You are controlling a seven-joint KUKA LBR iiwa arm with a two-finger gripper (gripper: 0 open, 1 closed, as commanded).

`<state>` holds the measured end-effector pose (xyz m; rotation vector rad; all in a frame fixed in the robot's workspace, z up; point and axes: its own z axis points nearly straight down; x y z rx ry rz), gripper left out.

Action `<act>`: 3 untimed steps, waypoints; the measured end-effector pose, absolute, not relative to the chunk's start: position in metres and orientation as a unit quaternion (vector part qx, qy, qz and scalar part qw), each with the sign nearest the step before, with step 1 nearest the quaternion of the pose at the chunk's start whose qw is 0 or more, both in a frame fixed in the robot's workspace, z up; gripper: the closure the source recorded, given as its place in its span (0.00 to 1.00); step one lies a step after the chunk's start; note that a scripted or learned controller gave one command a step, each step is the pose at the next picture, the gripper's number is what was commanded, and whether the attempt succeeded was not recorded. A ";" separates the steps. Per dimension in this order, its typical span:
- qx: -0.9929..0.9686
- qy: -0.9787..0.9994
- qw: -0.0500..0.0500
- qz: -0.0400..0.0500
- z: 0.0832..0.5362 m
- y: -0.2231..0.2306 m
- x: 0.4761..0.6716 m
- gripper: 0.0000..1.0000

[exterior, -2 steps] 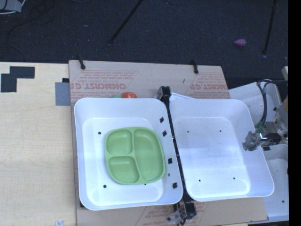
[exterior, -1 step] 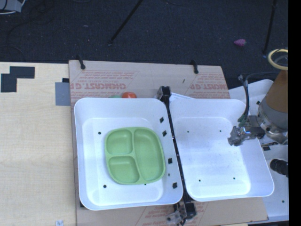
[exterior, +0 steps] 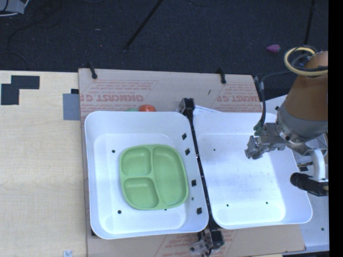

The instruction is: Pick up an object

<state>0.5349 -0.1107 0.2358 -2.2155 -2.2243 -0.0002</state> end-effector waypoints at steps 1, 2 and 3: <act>-0.705 -0.709 0.002 0.000 0.231 -0.054 0.546 1.00; -0.705 -0.709 0.001 0.000 0.235 0.002 0.572 1.00; -0.705 -0.709 0.001 0.000 0.228 0.060 0.594 1.00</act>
